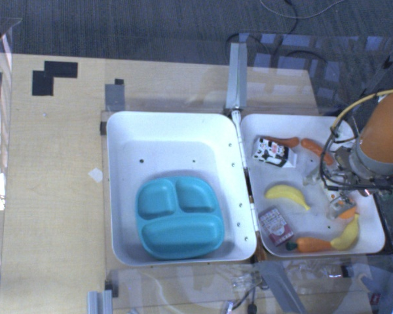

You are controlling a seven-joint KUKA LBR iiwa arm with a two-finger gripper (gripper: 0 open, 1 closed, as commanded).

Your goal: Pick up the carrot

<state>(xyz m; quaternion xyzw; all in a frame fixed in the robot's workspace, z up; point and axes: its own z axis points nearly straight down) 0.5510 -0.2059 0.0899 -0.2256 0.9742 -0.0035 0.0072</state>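
Lying along the front wall of the right bin [378, 241], the carrot [312, 244] looks light, stiff and smooth; grip mid-body, across its width. The claw [341, 205] hovers near; its opening cannot be judged.

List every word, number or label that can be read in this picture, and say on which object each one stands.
No text can be read.
White box with black print, in the right bin: print too blurred to read.
Small purple packet, same bin: print too small to read.
Black marks on the bench: plain shapes, no letters.
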